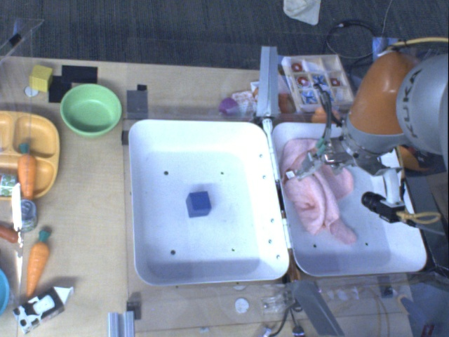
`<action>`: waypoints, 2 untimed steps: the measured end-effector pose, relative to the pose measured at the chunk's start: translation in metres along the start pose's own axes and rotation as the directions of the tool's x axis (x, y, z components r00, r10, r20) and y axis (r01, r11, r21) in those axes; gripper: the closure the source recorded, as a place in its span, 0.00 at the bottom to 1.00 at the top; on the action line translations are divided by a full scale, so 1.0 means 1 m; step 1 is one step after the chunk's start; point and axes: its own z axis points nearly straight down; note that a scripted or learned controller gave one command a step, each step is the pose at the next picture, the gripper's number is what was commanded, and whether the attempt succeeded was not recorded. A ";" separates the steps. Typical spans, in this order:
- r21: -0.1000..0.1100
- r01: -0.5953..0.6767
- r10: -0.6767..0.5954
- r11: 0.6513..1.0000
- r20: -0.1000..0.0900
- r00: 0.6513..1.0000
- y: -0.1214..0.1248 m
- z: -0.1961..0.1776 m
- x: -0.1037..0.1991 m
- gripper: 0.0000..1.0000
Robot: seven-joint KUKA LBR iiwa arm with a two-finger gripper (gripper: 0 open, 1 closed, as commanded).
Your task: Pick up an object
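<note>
We take this for a robotics lab, set up for grasping trials. A light wooden bench carries two shallow white bins side by side, divided by a metal rail running toward twelve o'clock. At three o'clock we see the grey industrial arm with its orange band, cables trailing nearby. Toward nine o'clock lie test props: toy carrots, a yellow divided plate, a green bowl. Dark carpet lies along twelve o'clock.
</note>
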 end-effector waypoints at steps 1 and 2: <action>-0.015 0.089 -0.089 0.996 0.005 0.996 -0.026 0.044 -0.018 0.00; -0.025 0.092 -0.092 0.995 0.006 0.996 -0.022 0.031 -0.016 1.00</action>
